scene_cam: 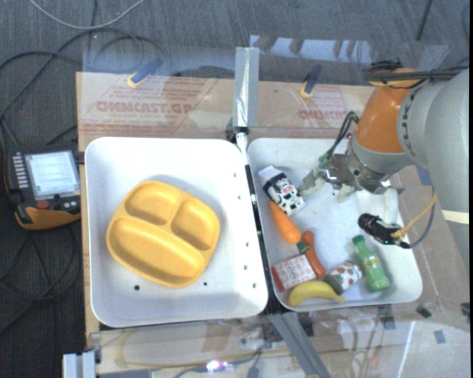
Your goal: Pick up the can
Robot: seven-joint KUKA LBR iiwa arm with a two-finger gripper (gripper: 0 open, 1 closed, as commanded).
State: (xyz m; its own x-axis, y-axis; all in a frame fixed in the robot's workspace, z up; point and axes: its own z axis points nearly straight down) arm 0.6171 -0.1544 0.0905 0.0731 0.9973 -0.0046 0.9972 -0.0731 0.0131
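Right now the gripper [322, 176] hovers with its fingers apart and nothing between them, over the upper part of the right bin [410, 290]. The can [345, 276] lies well away at the bin's near edge, squeezed between the banana [315, 292] and green bottle [371, 264]. Approaching it squarely from above, fingers straddling its narrow sides, should avoid nudging those neighbours.

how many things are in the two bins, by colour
yellow: 2, the tray and the banana
orange: 1, the carrot
green: 1, the bottle
black and white: 1, the carton
red and white: 2, the packet and the can
total: 7
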